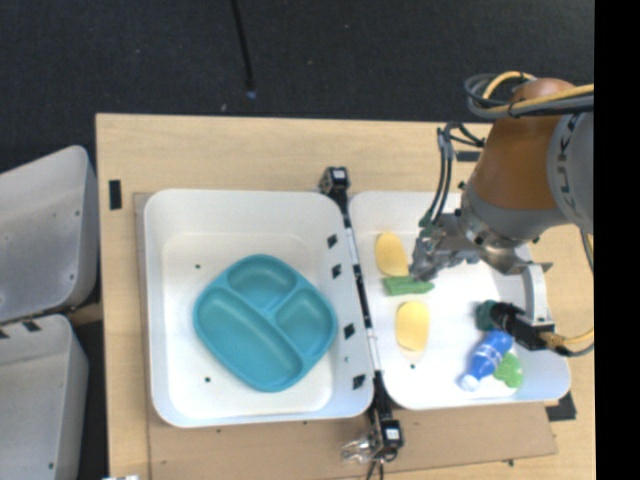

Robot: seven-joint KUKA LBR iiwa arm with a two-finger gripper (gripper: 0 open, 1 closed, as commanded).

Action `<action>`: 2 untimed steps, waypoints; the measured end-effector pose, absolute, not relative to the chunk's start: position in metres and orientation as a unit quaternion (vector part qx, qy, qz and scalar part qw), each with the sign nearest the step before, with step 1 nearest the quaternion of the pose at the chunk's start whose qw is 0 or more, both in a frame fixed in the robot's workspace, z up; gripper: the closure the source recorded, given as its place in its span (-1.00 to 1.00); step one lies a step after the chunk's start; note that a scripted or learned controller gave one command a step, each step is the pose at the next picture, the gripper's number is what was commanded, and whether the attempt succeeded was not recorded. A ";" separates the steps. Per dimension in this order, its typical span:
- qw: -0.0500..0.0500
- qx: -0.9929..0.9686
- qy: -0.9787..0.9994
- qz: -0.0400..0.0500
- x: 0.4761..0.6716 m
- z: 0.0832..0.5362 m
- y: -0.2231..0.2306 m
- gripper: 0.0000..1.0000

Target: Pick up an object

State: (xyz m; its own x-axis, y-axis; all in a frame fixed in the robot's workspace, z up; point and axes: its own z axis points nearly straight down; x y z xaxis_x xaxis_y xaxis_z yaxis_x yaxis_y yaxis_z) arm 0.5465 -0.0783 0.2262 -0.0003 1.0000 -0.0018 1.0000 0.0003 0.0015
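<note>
camera view, from above at a slant. the arm [515,168] enters from the right of the frame and sets the gripper [428,258] low over the right bin [440,393], in its upper left part. whether the claw is released or clenched cannot be told from this angle; nothing is seen held.

the likely target, a green strip [408,287], lies flat just below and left of the gripper tip, possibly touching it. an upper yellow lump [391,254] sits just beside the gripper on its left, and a lower yellow lump [412,325] lies near the strip, below it. a bottle [485,360] and a green blob [511,371] rest together at the bin's lower right, well apart from the gripper. the left bin [170,238] holds a teal plate [264,320].

risks, as judged: the strip is thin and flat, so the claw may close above it and come up empty, or pinch only an edge and let it slip. the crowding upper yellow lump may be nudged or caught instead. the bin's dividing wall is near and could block the descent.
</note>
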 end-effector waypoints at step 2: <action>0.000 0.707 0.708 0.000 0.512 0.248 0.010 1.00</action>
